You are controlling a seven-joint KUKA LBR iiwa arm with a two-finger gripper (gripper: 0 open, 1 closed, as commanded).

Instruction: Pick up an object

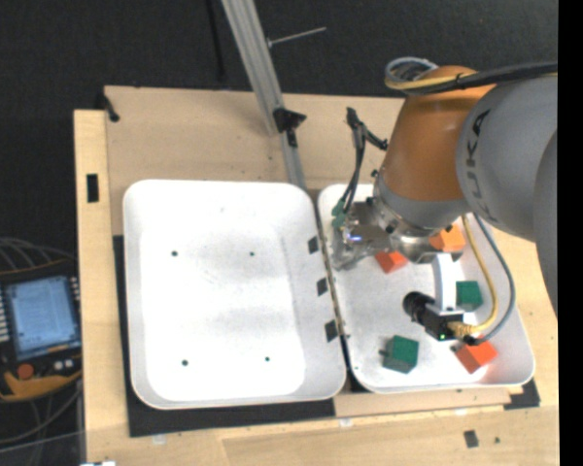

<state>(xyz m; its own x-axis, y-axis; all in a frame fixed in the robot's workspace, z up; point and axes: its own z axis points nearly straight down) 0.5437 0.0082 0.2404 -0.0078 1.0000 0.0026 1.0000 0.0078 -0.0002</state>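
Just under my wrist, in the upper part of the right bin (374, 311), lies the nearest candidate for the pick: a small orange block (390, 260), partly covered by my own housing. I judge it light, rigid and flat-faced, neither fragile nor notably slippery. The sound hold would be across two opposite flat sides, near the middle, not corner to corner. The part of it that shows is small, so its exact orientation is uncertain.

My fingers (347, 248) hang just beside the block, toward the wall this bin shares with the left bin (223, 280). I cannot tell whether they stand spread or closed, nor whether anything sits between them.

Farther out in the same bin are a second orange piece (453, 241) at the edge of my wrist, a green block (467, 294) toward the right side, another green block (400, 354) near the front, and a red-orange block (476, 356) at the front right corner. These lie well apart and offer clearer access. Both bins rest on the pale counter (97, 260).
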